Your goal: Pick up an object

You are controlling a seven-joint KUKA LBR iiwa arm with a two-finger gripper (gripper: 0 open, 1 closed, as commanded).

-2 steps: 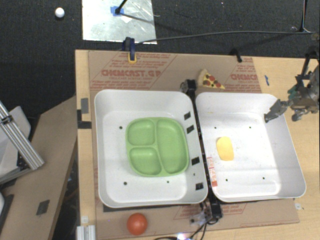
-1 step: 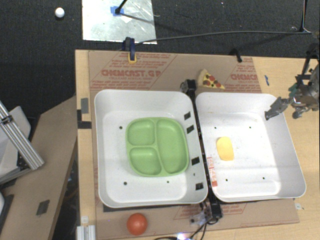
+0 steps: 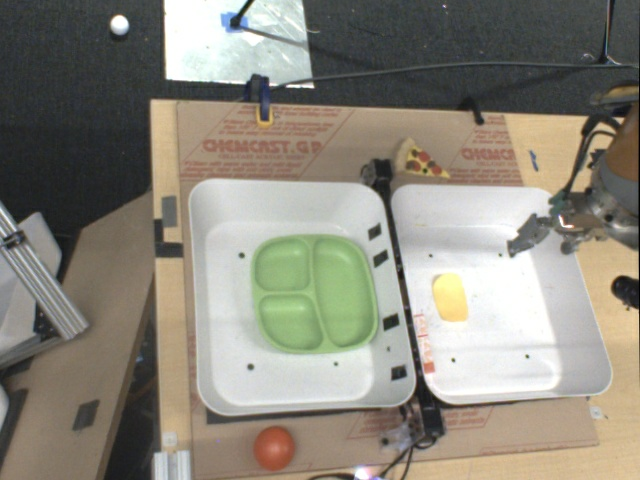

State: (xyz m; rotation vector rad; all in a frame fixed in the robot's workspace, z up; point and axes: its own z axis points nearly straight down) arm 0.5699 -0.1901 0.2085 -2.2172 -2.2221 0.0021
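We see a yellow object point(image 3: 450, 297) lying flat on the floor of the right bin point(image 3: 560, 368), toward its left side. The hand point(image 3: 527, 235) hangs over the upper right part of that bin, well apart from the yellow object; we cannot tell how its fingers stand. A green divided tray point(image 3: 313, 293) sits in the left bin point(image 3: 215, 218). An orange ball point(image 3: 274, 447) rests on the bench point(image 3: 480, 143) below the left bin.
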